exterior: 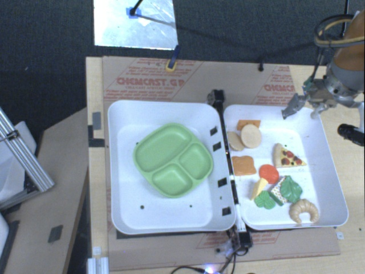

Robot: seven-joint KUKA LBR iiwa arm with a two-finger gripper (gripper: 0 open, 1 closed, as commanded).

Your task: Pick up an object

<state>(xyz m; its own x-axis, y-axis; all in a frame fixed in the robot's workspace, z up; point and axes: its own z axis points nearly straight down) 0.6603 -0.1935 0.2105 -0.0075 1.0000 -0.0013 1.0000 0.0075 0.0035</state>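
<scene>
White plastic made up both shallow bins on the bench: the left bin (122, 210) held one pale green divided plate (173, 160) with three compartments, and the right bin (328, 153) held all the toy food.

From the single camera above, the two-finger gripper (304, 108) hung over the far right corner of the right bin, at the end of the grey arm (348, 67) that came in from the right. Its two fingers stood well apart, spread open, with nothing between them.

Every candidate for picking lay nearer and to the left of the pincer. Closest, by my reading, was the one yellow pizza slice (287, 156), below the gripper and slightly left, its long axis running left to right with the tip pointing right. Farther left sat one round tan bun (251, 136), overlapping an orange cracker square (247, 124) on its far side and a second pale round piece (235, 141) on its left. One brown toast slice (243, 165) lay near the divider. One red tomato-like piece (268, 172) rested just beside a yellow wedge (260, 186), and a cluster of green leafy pieces (282, 192) touched them; I could not count those exactly. One tan croissant (303, 210) lay at the near right corner, farthest from the gripper.

A descent toward the pizza slice would likely need only a short shift toward the near side.
</scene>
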